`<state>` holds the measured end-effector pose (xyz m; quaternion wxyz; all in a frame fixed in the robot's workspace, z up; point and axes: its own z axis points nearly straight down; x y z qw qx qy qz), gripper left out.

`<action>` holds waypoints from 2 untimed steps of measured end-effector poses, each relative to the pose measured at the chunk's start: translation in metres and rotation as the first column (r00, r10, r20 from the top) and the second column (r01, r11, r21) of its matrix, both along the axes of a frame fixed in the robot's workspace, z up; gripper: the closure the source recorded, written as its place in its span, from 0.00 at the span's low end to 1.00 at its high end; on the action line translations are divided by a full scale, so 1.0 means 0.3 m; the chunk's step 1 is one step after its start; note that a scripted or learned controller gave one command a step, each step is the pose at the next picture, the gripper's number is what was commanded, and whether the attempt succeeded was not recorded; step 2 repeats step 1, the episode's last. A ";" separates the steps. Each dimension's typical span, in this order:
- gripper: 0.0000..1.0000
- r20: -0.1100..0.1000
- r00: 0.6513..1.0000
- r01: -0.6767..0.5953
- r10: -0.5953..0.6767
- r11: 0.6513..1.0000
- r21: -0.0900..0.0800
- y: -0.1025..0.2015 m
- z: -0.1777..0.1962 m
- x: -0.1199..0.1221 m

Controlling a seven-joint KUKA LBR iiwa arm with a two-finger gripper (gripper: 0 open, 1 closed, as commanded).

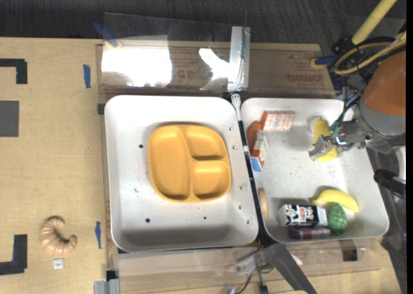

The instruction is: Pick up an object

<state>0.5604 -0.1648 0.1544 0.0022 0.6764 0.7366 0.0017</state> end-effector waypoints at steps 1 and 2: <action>1.00 0.000 1.000 0.000 0.000 1.000 -0.001 0.000 0.029 0.001; 1.00 0.000 1.000 0.000 0.000 1.000 -0.001 0.000 0.029 0.001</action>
